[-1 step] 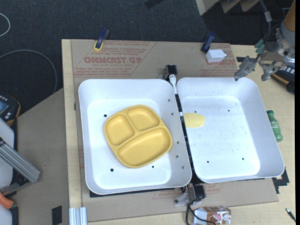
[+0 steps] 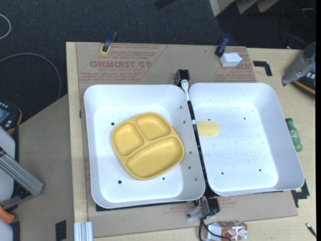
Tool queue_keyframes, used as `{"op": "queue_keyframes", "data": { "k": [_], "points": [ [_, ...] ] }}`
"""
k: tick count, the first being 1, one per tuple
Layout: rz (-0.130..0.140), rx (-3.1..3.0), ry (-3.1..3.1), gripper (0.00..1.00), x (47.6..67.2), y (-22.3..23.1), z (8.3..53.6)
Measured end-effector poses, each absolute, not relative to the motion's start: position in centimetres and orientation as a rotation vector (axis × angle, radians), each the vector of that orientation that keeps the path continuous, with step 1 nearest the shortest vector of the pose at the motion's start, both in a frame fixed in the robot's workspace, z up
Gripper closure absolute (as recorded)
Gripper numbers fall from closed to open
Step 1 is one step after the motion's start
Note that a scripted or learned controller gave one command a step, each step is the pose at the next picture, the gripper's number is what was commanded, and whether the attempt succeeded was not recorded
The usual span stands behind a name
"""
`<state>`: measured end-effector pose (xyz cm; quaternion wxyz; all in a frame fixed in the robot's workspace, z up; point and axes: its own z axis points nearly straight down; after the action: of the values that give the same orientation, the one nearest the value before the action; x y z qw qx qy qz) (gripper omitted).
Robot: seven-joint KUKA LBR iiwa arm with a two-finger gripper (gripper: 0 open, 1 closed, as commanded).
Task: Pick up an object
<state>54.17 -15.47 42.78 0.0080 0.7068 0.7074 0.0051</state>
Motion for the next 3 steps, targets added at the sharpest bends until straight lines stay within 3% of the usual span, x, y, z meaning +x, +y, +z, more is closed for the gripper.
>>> {"op": "queue_keyframes", "data": {
  "k": [1, 2, 3],
  "points": [
    [0.014, 2.210, 2.208, 0.00, 48.2, -16.2, 54.1],
    [0.003, 2.213, 2.217, 1.00, 48.5, -16.0, 54.4],
    [-0.010, 2.230, 2.228, 1.00, 47.8, -15.8, 43.0]
  ]
}}
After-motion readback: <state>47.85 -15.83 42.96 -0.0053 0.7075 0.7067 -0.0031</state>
